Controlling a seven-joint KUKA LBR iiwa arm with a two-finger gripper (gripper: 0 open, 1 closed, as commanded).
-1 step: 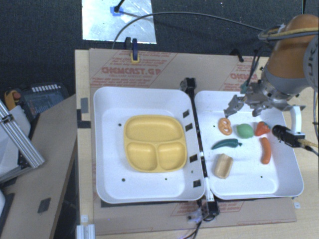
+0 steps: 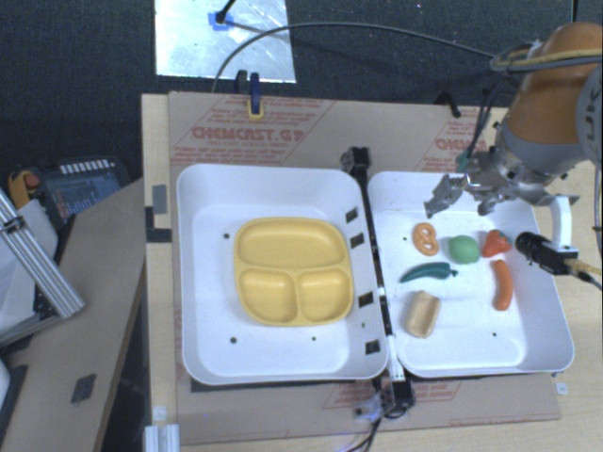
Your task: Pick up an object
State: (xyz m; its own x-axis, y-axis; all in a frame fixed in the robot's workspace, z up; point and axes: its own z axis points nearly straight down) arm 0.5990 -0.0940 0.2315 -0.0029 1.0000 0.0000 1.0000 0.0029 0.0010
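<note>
Yellow divided tray [image 2: 287,271] sitting in left bin [image 2: 203,252]; blue clamp [image 2: 252,90] at cardboard edge; shiny metal sheet [image 2: 188,26] beyond.

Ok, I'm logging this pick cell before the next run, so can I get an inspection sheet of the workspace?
Surface: bench bearing two white bins side by side on brown board.
Job's things: right bin holds a pretzel, green ball, red piece, green pepper, orange sausage and tan bread roll, all lying apart or barely touching.
Clutter: left bin holds a yellow divided tray.
Grippers: gripper above the right bin's far edge, open, holding nothing.
Cables: black cable arcs over the dark floor behind; wires at the near bin joint.
Surroundings: silver sheet behind, keypad at left.
</note>
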